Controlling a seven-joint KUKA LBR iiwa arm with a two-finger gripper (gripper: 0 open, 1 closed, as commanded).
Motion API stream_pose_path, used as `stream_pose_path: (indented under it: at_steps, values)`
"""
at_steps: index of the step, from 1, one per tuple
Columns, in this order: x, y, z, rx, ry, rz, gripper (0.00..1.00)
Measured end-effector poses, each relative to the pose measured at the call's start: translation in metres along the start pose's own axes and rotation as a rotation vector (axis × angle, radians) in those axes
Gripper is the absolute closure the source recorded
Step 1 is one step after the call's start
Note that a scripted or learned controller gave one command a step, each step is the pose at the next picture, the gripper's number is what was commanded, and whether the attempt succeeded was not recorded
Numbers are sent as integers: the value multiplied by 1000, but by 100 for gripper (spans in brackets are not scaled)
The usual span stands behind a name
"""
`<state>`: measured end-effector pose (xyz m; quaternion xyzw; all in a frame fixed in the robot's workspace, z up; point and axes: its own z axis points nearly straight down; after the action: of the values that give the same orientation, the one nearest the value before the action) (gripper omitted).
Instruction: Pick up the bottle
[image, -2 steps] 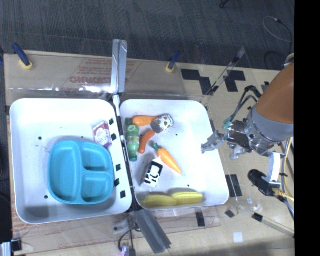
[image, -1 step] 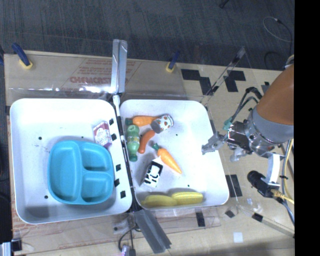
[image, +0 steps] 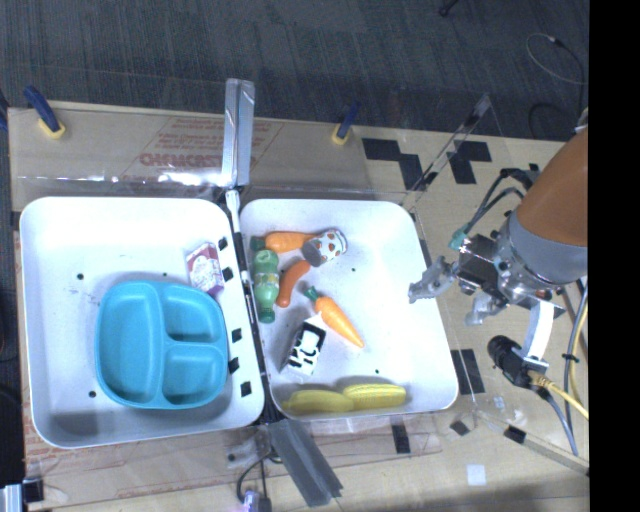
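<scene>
The bottle (image: 265, 284) is small and green and lies along the left wall of the right bin (image: 400, 225), its length running front to back. My gripper (image: 448, 302) hangs at the right rim of that bin, far to the right of the bottle. Its fingers stand apart with nothing between them, so it is open. The grey arm with its orange band (image: 560, 200) comes in from the right.
In the right bin lie two carrots (image: 337, 320), an orange sausage-like piece (image: 291, 283), a round tin (image: 328, 245), a black-and-white box (image: 307, 347) and yellow bananas (image: 346, 398). The left bin holds a blue divided plate (image: 160, 343) and a small packet (image: 205, 266).
</scene>
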<state>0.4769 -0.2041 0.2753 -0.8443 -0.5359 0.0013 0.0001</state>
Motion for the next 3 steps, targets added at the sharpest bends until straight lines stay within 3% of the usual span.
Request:
stream_pose_path:
  at_steps: [1, 2, 3]
  values:
    - [1, 0, -4, -4, 0, 159, 0]
    - [2, -2, 47, 5, 1, 178, 0]
    - [5, -2, 22, 1, 2, 181, 0]
